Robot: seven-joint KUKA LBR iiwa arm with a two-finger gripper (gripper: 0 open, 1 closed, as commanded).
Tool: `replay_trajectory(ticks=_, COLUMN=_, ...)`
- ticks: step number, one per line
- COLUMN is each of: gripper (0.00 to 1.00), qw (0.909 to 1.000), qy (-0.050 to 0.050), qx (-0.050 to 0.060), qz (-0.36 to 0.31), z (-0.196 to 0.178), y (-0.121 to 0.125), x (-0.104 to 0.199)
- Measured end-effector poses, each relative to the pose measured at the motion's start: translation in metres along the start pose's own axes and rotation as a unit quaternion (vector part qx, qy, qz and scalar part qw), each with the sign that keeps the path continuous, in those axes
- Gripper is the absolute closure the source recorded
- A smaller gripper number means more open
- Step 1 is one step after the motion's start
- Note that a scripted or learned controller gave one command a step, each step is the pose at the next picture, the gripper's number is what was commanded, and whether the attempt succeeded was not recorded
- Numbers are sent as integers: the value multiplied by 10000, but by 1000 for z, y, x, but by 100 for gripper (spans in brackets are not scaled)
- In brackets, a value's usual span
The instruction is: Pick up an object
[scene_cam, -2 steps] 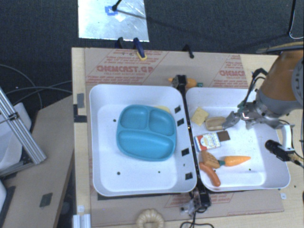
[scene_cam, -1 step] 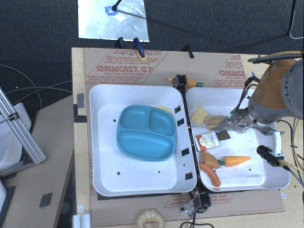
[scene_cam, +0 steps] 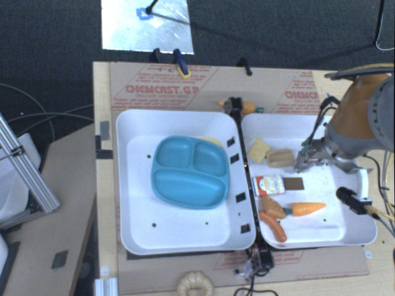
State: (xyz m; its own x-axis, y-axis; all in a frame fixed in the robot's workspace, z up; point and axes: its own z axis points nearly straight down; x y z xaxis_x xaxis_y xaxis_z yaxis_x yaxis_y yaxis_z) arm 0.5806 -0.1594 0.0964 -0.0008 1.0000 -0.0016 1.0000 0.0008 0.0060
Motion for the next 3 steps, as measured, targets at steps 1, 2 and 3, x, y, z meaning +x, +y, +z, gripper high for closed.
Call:
replay_trajectory(ticks=1, gripper=100, qw=10000, qy=-1, qx=0, qz=2, z=-48, y=5, x=-9)
replay_trajectory(ticks=2, gripper=100, qw=10000, qy=-3, qx=-3, qz=9, z=-97, y=-1, x=-13)
replay_trajectory(ticks=3, gripper=100, qw=10000, qy=1, qx=3, qz=-14, z=-130, y=1, x=-13)
